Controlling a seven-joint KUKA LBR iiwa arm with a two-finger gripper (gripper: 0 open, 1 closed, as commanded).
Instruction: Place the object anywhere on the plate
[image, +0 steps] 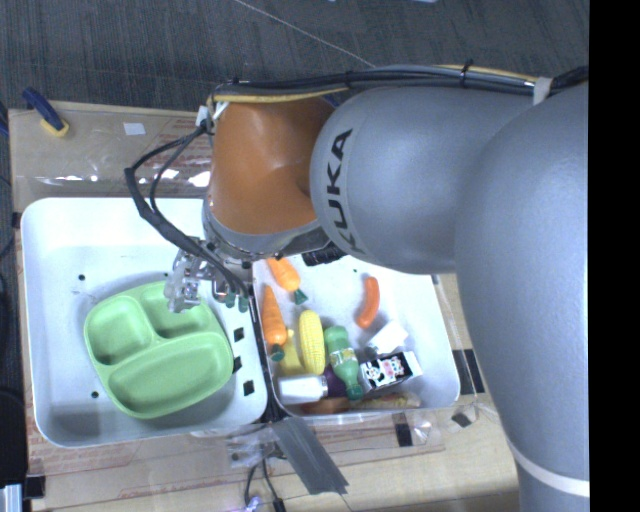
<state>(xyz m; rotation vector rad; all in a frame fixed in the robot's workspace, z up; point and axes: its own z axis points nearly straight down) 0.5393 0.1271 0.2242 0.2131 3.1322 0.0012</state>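
A light green plate (160, 375) with three compartments lies in the left bin (55, 260), toward its front. My gripper (196, 287) hangs just over the plate's upper right rim, below the orange wrist band. Its metal fingers point down at the plate's back edge. I see no object between them, but the angle hides the gap. The toy food sits in the right bin (440, 350): two carrots (272, 315), a corn cob (311, 338), a sausage (370, 300) and a black and white carton (385, 368).
The arm's big grey body covers the right half of the view and the back of the right bin. A blue and yellow item (45, 112) lies on the bench at the far left back. The wall between the bins runs just right of the gripper.
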